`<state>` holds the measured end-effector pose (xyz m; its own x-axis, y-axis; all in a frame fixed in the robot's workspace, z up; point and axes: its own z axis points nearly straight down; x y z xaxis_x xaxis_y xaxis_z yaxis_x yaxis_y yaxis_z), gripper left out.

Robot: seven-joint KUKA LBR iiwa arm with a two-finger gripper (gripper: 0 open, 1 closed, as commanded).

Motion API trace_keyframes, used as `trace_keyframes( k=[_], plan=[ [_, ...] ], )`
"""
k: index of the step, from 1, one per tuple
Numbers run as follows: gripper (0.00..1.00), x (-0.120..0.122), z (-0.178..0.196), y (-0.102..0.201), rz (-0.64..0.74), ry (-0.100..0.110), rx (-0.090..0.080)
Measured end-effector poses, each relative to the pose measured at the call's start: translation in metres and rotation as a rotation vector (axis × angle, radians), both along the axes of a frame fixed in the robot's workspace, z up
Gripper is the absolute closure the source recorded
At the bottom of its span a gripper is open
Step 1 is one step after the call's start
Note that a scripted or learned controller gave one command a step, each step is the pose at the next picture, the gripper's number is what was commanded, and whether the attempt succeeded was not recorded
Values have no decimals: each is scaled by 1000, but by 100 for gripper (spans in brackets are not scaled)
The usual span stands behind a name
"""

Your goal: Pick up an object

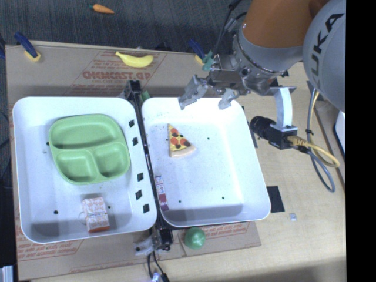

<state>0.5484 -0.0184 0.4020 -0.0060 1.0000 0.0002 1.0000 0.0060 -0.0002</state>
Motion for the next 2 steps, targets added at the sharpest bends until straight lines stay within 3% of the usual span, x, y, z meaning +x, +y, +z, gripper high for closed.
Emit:
trace_keyframes(
  k=[1, 2],
  plan=[
    [0, 70, -34, -49, -2, 3, -1],
    [0, 24, -212, -58, -1, 6, 1]
  ],
)
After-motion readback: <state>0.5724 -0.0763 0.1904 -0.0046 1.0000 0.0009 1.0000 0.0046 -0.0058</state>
